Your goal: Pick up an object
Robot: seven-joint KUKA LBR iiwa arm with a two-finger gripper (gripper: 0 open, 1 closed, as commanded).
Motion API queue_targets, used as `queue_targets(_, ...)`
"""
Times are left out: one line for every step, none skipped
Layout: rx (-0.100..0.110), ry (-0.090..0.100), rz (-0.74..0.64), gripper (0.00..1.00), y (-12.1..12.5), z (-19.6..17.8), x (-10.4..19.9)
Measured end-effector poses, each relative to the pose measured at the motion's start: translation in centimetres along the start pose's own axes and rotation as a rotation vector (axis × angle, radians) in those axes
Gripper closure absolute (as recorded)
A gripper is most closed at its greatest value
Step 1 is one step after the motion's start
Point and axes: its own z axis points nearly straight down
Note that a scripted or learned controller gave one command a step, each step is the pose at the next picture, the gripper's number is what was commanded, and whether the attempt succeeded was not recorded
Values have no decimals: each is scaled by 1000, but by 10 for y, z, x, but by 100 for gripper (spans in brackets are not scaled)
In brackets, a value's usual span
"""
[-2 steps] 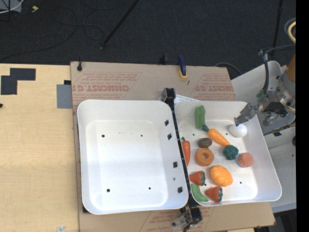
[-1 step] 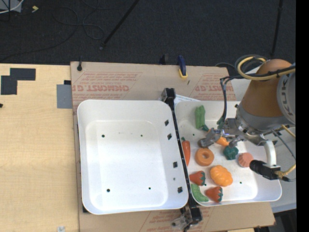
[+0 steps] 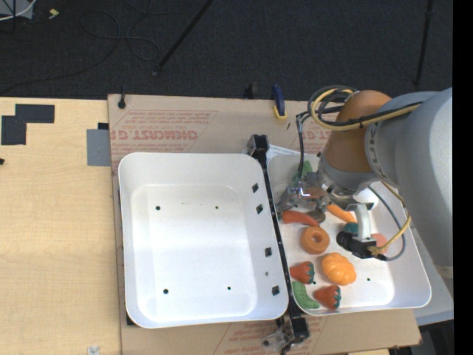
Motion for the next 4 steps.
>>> queue_targets(12,4,4,0,-42,-2,-31)
queue_targets(10,5,7,100,-41,-12,-31)
queue_targets(-4,3,-3,100,20,-108,13)
queue_targets(10,4,1,100,-24,-124,32)
